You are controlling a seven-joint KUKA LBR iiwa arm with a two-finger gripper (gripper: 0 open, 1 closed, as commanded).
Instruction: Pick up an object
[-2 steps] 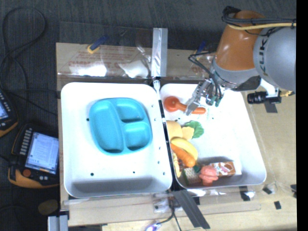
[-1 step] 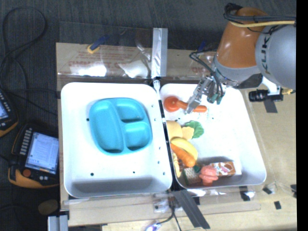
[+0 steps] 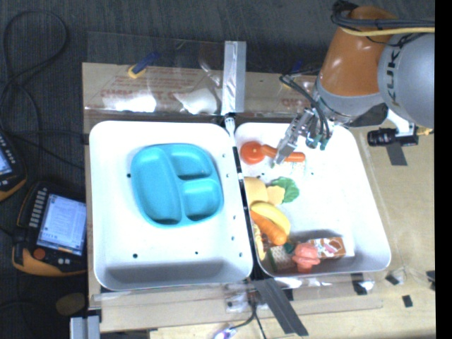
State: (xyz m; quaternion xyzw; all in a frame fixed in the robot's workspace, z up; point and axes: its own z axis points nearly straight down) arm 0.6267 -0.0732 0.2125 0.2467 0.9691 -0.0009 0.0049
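Toy food [image 3: 282, 224] is heaped at the right bin's [image 3: 353, 210] near-left corner; farther back lies an orange spoon-shaped toy [image 3: 256, 151]. Claw [image 3: 281, 154] poised beside it, finger state indeterminate. Judgement: nothing lifted; grasp pending
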